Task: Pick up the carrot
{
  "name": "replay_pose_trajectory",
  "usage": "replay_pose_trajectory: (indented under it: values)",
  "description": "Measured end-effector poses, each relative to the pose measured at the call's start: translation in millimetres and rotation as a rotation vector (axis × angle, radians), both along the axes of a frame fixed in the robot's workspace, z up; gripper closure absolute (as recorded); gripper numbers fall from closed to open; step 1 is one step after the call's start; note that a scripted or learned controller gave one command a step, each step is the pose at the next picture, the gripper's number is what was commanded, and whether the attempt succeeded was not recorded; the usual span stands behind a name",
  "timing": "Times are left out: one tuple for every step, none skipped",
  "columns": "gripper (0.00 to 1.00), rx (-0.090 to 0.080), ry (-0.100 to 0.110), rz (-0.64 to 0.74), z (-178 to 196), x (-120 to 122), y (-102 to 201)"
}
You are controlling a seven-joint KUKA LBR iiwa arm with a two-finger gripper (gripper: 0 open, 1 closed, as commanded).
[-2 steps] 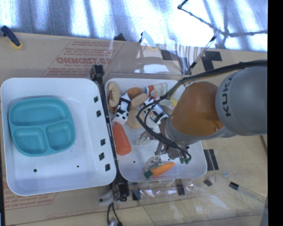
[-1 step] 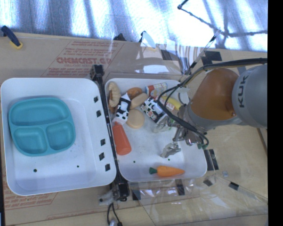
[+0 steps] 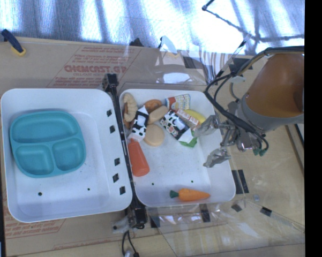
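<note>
The carrot (image 3: 191,195), orange with a small green top, lies flat along the front wall of the right bin (image 3: 169,167), its green end pointing left. My gripper (image 3: 210,142) hovers over that bin's right edge, up and to the right of the carrot and well apart from it. Its two fingers are spread wide, one fingertip (image 3: 207,126) toward the back and the other toward the front, with nothing between them.
The right bin's back half holds an orange-red bottle (image 3: 138,157), two cow-patterned cartons (image 3: 174,124), round bread pieces (image 3: 154,136), a yellow item (image 3: 195,115) and a small can (image 3: 178,101). A teal divided plate (image 3: 47,142) lies in the left bin (image 3: 96,191).
</note>
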State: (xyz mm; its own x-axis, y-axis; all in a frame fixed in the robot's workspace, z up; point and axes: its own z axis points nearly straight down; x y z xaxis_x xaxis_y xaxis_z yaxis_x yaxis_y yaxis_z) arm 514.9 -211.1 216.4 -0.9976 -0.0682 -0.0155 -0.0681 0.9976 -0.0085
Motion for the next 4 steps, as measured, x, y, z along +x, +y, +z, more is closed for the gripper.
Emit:
replay_pose_trajectory:
  values:
    - [0.00,-0.006,-0.002,0.452,-106.8,-21.9,17.9]
    - [0.00,-0.005,0.003,0.398,7.3,2.7,16.9]
    - [0.00,0.002,0.009,0.443,-101.3,-20.2,36.3]
    - [0.00,-0.004,0.009,0.993,-106.5,-21.0,44.2]
